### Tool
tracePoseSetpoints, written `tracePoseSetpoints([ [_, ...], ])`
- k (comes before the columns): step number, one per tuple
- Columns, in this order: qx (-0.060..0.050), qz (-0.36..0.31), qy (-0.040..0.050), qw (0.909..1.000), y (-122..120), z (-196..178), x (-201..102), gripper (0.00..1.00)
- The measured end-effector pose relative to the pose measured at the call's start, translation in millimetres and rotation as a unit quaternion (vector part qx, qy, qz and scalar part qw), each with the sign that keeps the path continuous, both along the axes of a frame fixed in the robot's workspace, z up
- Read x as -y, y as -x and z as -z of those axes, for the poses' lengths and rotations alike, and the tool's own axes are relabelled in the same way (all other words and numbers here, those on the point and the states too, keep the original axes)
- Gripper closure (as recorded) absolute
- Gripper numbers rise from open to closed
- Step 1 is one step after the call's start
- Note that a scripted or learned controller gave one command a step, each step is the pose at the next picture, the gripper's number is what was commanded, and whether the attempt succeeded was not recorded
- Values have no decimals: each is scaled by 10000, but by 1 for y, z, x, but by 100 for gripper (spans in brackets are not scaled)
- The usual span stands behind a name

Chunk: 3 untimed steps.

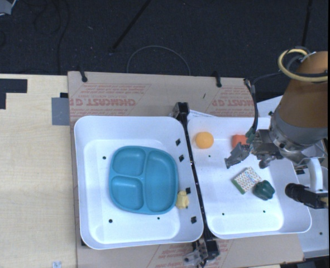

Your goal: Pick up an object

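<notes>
1. Dark floor with loose cables runs behind a pale wooden bench (25,166); cardboard (148,94) lies under two white bins.
2. Left bin (92,133) holds a blue divided plate (143,178), with a small yellow piece (182,200) touching its right edge by the bin's wall.
3. Right bin (220,216) holds an orange ball (204,140) near its top left, a red block (238,140) just beside the gripper, a patterned card (247,180) and a dark green lump (263,190) touching it.
4. Gripper (251,154) hangs over the right bin above the card, its fingers apart and gripping nothing.
5. Arm (304,102) comes in from the right.
</notes>
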State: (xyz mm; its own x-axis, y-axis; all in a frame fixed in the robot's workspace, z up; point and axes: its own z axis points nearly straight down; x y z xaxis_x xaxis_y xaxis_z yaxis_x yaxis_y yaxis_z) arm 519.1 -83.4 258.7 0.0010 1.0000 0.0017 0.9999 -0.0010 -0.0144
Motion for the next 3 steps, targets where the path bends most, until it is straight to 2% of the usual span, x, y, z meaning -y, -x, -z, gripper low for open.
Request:
tracePoseSetpoints([
  [1, 52, -8, 4, 10000, -2, -6, 0, 0],
  [2, 18, -6, 0, 10000, -4, 59, 0, 0],
  [3, 27, -5, -1, 10000, 2, 103, -4, 0],
])
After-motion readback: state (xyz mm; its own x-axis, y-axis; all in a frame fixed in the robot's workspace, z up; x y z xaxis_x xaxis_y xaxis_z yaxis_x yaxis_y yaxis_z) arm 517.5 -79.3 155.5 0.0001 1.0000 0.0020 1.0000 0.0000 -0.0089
